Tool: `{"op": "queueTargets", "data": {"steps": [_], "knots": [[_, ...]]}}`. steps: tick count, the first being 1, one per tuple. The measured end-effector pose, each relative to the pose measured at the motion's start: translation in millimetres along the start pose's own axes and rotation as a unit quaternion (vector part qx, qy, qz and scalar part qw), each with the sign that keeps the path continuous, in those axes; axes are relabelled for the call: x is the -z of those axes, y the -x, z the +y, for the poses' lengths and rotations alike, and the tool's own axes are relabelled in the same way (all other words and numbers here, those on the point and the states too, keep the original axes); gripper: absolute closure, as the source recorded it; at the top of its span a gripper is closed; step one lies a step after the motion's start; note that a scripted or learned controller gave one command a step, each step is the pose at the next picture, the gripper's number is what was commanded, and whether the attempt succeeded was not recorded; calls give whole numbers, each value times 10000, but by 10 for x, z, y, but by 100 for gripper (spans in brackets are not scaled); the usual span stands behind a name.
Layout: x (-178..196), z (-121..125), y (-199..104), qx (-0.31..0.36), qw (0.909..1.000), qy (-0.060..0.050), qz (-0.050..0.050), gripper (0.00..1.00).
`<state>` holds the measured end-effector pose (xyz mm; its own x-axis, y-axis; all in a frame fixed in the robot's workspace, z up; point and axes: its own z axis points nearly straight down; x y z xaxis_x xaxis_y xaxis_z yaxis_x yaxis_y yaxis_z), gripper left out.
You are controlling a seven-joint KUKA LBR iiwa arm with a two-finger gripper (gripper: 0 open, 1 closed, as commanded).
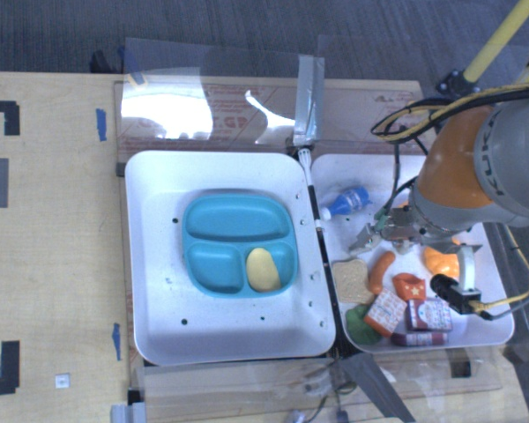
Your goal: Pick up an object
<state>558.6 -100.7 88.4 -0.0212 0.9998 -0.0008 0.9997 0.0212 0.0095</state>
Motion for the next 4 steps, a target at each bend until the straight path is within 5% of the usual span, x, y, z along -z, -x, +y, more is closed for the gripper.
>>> {"op": "queueTargets", "data": {"steps": [1,2,3,4], "knots": [[-3,-325,14,126,9999,-14,4,0],[111,-307,22,112,9999,15,-5,100],[1291,-215,-552,-437,9990,-2,13,100],[945,-250,-955,-1503,9886,-83,2,100]]}}
